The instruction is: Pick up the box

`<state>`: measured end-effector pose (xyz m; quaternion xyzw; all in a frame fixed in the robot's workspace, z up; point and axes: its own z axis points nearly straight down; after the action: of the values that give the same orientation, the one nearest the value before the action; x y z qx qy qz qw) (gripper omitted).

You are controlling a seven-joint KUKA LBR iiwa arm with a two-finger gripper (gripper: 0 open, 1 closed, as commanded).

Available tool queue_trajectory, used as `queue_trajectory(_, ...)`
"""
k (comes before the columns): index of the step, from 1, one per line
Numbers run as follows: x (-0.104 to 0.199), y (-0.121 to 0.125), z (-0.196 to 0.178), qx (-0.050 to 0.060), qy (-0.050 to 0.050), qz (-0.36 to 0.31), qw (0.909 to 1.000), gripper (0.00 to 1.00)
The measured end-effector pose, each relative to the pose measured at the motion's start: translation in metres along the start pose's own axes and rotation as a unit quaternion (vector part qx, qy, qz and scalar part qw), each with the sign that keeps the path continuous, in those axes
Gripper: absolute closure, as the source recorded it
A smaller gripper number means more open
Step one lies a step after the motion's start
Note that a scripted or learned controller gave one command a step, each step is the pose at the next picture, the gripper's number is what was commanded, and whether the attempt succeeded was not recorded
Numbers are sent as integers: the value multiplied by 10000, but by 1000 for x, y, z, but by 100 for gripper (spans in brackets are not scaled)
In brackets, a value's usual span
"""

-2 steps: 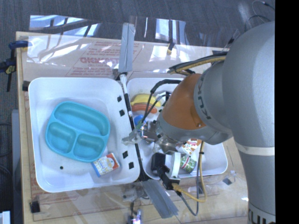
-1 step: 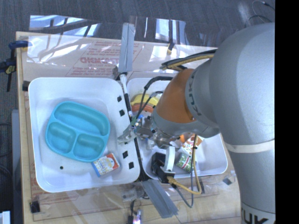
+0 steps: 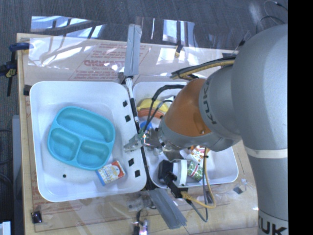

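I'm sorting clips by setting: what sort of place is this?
Probably a robotics lab bench: a grey arm works over two white bins, behind clear plastic walls. A blue divided tray and small box look like test props.

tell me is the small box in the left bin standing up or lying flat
Lying flat: the box shows its printed face up, on the left bin floor beside the blue tray.

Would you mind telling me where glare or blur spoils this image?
Camera view: bright window glare streaks the clear sheet behind the bins; the left bin looks slightly overexposed; the arm, close to the lens, looks soft and hides much of the right bin.
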<state>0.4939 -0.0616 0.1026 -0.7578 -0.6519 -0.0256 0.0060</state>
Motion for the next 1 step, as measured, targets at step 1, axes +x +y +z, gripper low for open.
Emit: queue_trajectory(1, 1, -1, 0, 3, -1, 187, 9998, 0)
